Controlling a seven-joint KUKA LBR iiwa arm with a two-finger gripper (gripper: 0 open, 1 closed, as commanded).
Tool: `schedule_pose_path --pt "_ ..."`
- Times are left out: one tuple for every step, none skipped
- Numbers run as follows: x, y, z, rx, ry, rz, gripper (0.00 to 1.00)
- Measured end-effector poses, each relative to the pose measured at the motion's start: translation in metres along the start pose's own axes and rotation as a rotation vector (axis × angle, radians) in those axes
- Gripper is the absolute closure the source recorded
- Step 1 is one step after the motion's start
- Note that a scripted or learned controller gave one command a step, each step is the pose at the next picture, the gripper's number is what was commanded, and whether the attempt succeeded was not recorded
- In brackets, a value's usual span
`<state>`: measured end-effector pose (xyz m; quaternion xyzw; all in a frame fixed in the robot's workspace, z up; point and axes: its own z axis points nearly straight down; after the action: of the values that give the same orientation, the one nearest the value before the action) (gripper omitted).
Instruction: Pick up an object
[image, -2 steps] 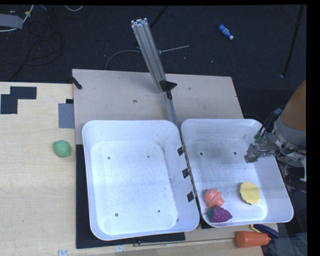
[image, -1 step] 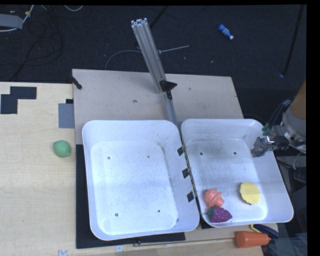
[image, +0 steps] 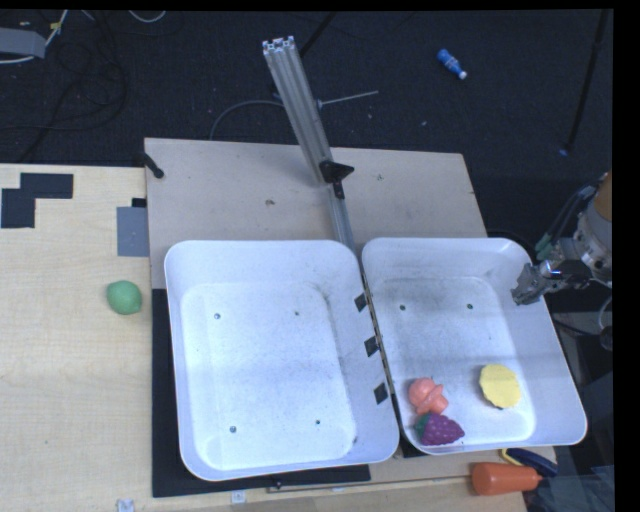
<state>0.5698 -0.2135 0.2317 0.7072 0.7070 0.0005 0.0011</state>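
Objects for picking lie well apart from the gripper (image: 527, 290), which hangs at the right bin's (image: 450, 265) right rim, its grip state impossible to tell: yellow piece (image: 499, 385), orange piece (image: 429, 394) and purple grapes (image: 439, 430) cluster along the near edge.
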Motion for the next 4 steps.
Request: schedule_pose_path --pt "0.058 0.003 0.002 0.003 0.001 -0.004 1.00" --pt "0.103 0.012 -0.005 0.002 0.002 -0.003 1.00" --pt "0.154 0.028 0.005 0.003 0.002 -0.004 1.00" --pt "0.208 0.040 -0.005 0.002 0.001 -0.003 1.00"
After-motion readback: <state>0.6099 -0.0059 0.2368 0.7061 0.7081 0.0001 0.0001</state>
